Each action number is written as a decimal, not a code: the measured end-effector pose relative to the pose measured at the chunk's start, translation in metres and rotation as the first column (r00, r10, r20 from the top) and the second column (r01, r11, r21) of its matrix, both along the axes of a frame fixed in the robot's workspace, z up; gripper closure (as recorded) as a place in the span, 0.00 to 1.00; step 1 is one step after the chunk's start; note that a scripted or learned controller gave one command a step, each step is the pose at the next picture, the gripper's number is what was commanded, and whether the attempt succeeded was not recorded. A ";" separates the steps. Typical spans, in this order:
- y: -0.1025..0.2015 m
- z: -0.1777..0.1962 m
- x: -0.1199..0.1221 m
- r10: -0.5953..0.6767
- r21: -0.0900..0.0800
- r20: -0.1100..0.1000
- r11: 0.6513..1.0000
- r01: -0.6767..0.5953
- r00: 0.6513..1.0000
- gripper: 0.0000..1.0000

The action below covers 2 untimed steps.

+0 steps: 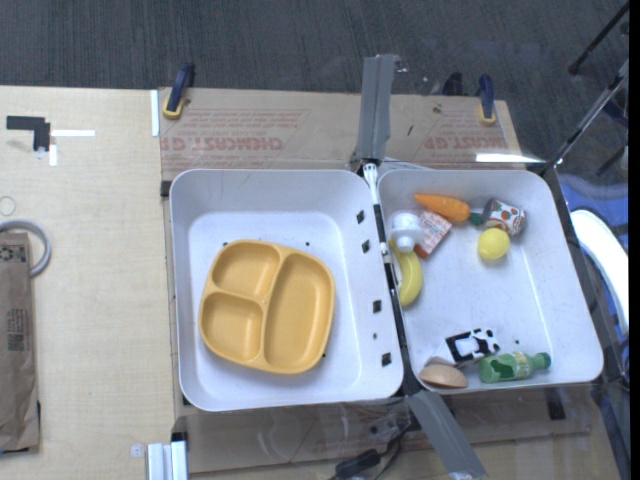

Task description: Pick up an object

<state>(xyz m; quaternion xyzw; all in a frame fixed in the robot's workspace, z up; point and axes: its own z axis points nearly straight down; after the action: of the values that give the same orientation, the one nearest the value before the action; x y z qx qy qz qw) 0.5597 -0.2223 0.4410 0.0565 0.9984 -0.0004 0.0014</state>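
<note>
A: Bright, even light from overhead; the two shallow white plastic bins (190, 298) look almost washed out.

B: Shadows?

A: Soft and short, a thin one under the yellow three-compartment plastic plate (266, 306). Mild glare on the bin floors.

B: Sharpness?

A: Slightly soft overall; small labels are unreadable, and the pale wooden surface (90, 268) stays evenly lit.

Both bins (190, 268) white. Divided plate (267, 306) yellow. Carrot (443, 206) orange, lemon (493, 244) yellow, banana (409, 277) yellow, bottle (512, 366) green, cow toy (472, 344) black-and-white patched. Bench (90, 268) pale wood.
</note>
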 end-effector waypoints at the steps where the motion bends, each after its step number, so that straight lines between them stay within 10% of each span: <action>1: 0.022 0.000 -0.034 -0.112 0.000 -0.002 0.994 0.112 0.994 1.00; 2: 0.000 0.000 -0.006 0.072 0.000 0.000 0.997 -0.072 0.997 1.00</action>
<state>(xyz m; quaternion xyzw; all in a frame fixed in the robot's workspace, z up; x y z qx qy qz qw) 0.5533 -0.2224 0.4410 0.0203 0.9998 -0.0005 0.0014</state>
